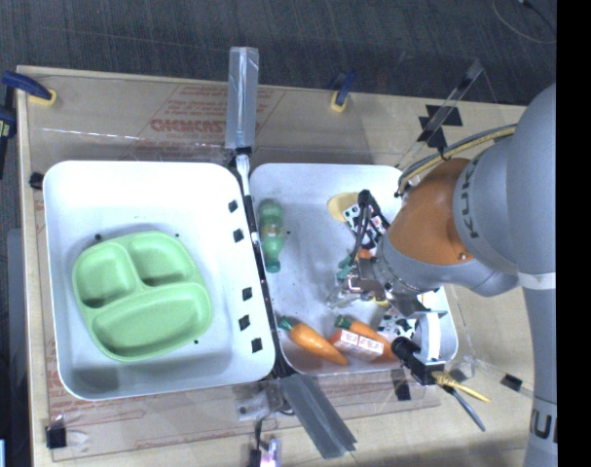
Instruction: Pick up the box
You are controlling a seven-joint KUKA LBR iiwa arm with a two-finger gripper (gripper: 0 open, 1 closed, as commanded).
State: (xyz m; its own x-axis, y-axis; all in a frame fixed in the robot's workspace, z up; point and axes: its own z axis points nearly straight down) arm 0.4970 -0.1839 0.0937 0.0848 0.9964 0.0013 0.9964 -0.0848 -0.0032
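The arm's gripper [358, 285] hangs low in the right bin [305, 188], among clutter; whether it is spread or pressed together I cannot tell. The box [361, 341], orange-red with a white label, lies flat near the bin's front wall, just beside the carrot [312, 339] and close under the wrist. To grip it well, I judge the tool should centre over the box, line up across its narrow side, and stay clear of the carrot.

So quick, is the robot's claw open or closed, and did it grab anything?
Gripper: cannot be told. It is low in the right bin, above the box, and the arm's wrist hides too much to judge any hold.
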